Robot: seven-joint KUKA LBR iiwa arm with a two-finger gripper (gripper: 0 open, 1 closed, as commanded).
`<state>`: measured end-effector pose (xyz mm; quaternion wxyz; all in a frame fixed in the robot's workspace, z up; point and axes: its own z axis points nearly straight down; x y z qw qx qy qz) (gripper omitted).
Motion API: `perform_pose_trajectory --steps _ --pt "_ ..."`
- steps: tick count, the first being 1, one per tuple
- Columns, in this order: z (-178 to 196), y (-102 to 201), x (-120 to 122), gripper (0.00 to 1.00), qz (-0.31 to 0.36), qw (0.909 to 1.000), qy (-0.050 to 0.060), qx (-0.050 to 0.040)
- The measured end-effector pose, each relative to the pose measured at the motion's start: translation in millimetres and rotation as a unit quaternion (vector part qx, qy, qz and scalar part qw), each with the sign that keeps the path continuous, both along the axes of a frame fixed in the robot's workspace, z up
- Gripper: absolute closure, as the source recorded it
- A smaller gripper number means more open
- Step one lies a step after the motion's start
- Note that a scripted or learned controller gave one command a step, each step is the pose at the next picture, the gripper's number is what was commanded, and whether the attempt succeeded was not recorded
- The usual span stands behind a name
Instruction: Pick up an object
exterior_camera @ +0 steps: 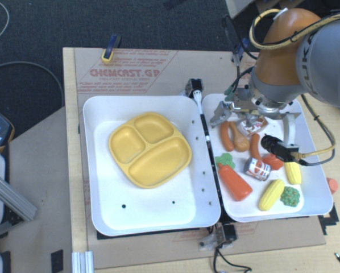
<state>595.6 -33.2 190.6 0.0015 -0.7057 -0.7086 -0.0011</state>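
My gripper (241,120) hangs low over the far part of the right bin (315,206), below the orange wrist band. Right under it lie two brown sausages (227,136) and an orange sausage (255,145). Nearer the front are a carrot (236,182) with a green top, a small can (257,168), a corn cob (271,194), a broccoli piece (291,197) and a second yellow cob (293,173). A red piece (273,162) sits beside the can. Nothing is visibly held.
The left bin (96,169) holds a yellow divided plate (150,149). A black-and-white clamp (194,87) sits at the far end of the rim between the bins. A small orange thing (331,183) lies outside the right bin.
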Motion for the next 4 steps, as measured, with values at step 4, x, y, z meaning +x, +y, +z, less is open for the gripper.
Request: perform_pose_trajectory --steps 4 --pt "262 116 -117 1.00 0.004 1.0000 -0.004 -0.0001"
